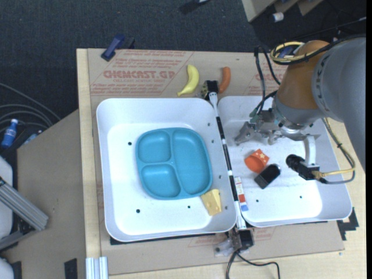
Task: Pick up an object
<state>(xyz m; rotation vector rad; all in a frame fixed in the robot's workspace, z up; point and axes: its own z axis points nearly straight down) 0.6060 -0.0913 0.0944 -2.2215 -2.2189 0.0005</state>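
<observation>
Two shallow white bins on tabletop. Left bin (110, 156): one blue three-compartment plastic plate (173, 163), one yellow wedge-shaped block (212, 201) beside its lower right corner. Behind bins: one yellow banana (189, 80), one orange carrot-like piece (224, 79). Right bin (331, 196): one orange block (256, 160), one black block (267, 175) just beside it. Gripper (258, 129) above orange block; jaws' state cannot be told.

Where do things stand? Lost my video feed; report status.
Gripper over right bin, nothing seen between fingers. Orange object and black block just below it. Nothing in the way.
</observation>
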